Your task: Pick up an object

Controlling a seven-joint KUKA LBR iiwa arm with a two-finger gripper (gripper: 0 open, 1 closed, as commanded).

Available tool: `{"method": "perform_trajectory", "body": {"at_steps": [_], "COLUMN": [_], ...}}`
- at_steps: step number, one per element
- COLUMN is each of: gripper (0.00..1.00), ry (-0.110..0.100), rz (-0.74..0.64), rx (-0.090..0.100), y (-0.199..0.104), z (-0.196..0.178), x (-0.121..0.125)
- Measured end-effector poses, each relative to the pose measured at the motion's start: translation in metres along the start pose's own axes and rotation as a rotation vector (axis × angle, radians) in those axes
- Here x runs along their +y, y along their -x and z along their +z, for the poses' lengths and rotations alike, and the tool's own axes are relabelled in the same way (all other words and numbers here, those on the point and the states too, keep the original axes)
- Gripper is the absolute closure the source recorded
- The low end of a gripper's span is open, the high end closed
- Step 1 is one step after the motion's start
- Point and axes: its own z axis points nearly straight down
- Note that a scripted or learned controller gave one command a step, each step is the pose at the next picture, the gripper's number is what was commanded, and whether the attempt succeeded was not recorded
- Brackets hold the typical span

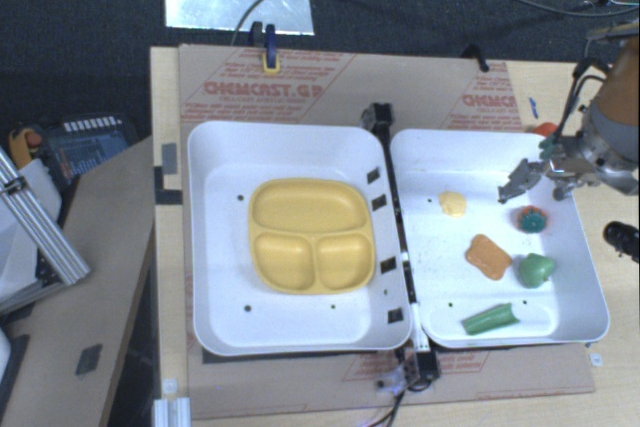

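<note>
My gripper point(537, 186) hangs over the upper right part of the right bin point(570, 333), open, with nothing between its fingers. A small teal and red ball point(531, 219) lies just below it, apart from the fingertips. To the gripper's left rests a pale yellow piece point(453, 204). Lower in the same bin are an orange piece point(488, 256), a rounded green piece point(535, 268) and a long green piece point(489, 318) near the front wall.
The left bin point(215, 215) holds a yellow divided plate point(308, 235). A black clip joint point(380, 118) sits between the bins at the back. Cables cross the dark floor behind the bench, and clutter stands at the far left.
</note>
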Motion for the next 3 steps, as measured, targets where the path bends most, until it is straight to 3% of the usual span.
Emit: {"method": "perform_trajectory", "body": {"at_steps": [1, 3], "gripper": [0.0, 0.0], "ry": [0.012, 0.007], "rz": [-0.003, -0.001], "rx": [-0.002, -0.001], "y": [0.0, -0.006], "z": [-0.007, 0.111], "x": [0.003, -0.003]}}
